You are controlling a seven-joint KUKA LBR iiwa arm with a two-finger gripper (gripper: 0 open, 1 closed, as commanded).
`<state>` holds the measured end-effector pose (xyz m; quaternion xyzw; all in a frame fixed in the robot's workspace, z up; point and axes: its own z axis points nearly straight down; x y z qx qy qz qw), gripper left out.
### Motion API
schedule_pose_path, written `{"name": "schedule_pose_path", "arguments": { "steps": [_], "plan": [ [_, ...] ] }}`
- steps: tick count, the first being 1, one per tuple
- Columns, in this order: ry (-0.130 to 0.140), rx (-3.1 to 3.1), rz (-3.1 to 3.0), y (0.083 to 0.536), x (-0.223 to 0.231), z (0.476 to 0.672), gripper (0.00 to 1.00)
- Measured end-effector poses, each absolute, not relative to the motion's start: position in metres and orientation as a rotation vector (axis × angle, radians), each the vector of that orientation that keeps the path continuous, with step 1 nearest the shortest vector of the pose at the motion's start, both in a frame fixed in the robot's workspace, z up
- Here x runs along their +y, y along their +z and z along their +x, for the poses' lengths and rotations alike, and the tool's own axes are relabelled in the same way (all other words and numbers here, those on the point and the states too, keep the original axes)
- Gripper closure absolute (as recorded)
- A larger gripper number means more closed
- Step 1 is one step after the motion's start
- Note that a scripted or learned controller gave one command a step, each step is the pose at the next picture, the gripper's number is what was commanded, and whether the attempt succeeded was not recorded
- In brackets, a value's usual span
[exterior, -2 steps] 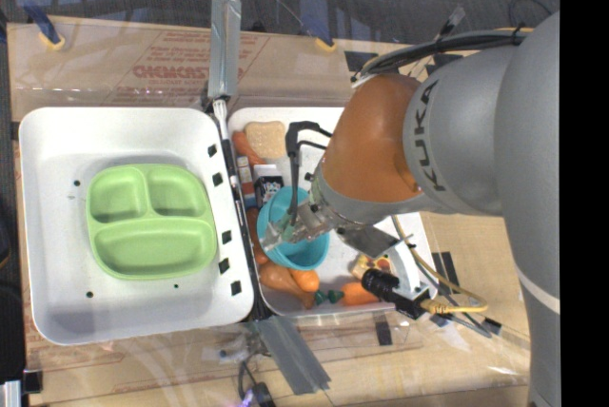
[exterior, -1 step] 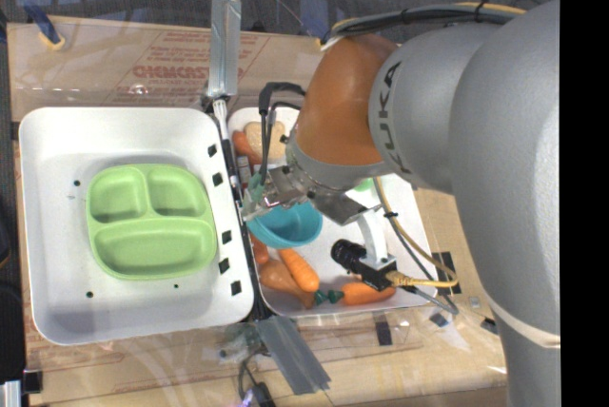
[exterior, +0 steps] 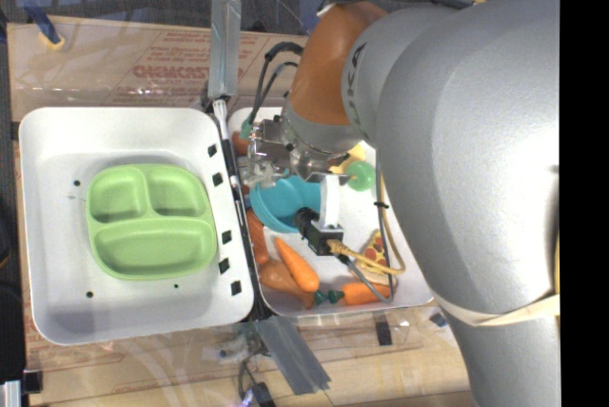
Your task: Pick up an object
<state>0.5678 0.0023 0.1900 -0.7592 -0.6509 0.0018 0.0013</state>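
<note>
Gripper (exterior: 271, 169), fingers hidden beneath the wrist so its opening cannot be judged, hangs over the right bin (exterior: 404, 296), beside a glossy teal bowl (exterior: 281, 205) and tapered orange carrots (exterior: 297, 264). A green three-compartment plate (exterior: 150, 222) lies in the left bin (exterior: 43, 205).

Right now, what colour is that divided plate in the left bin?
Light green; the divided plate shows plainly in the camera view, lying in the white left bin.
</note>
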Motion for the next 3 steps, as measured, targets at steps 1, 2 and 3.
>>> {"name": "schedule_pose_path", "arguments": {
  "steps": [1, 2, 3],
  "plan": [
    [0.005, -2.503, -1.891, 0.191, -0.038, 0.516, 1.00],
    [0.005, -2.334, -2.106, 0.191, 0.015, 0.572, 1.00],
    [0.004, -2.479, -1.923, 0.191, -0.015, 0.484, 1.00]
  ]
}}
